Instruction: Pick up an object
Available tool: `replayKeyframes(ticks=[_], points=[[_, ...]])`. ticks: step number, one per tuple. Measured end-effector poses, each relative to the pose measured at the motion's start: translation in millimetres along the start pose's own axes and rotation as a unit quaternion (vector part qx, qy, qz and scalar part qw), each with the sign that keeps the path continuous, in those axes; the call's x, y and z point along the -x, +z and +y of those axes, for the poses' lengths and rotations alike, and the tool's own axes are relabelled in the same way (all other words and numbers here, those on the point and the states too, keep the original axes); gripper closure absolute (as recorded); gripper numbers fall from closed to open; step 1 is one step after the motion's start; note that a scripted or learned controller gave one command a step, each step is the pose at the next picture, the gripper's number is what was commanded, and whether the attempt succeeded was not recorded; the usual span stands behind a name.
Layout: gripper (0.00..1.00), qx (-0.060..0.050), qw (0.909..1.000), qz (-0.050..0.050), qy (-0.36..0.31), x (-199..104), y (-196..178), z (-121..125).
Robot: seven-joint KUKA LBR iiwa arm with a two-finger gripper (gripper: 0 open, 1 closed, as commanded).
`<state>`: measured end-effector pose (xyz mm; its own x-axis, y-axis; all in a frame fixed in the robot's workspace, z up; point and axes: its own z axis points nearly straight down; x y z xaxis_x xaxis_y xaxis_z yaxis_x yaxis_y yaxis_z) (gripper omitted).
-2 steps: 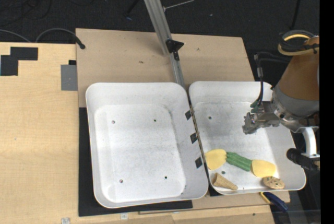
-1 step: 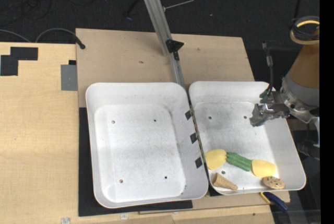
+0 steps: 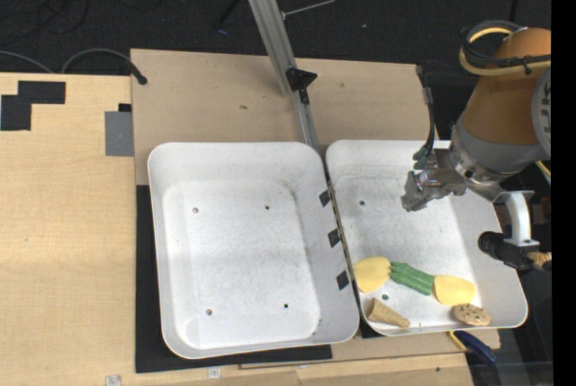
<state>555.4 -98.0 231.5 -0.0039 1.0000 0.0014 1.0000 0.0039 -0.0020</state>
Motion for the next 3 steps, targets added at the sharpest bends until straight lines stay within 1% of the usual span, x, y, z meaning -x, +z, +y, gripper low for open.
replayKeyframes(ticks=[1, 2, 3], points=[[1.0, 0.0, 1.0, 0.0, 0.0, -47.7, 4.0, 19.2], [1.0, -0.001, 1.0, 0.0, 0.0, -98.4, 13.6, 22.2], [1.0, 0.0, 1.0, -0.001, 0.0, -149.7, 16.2, 36.8]])
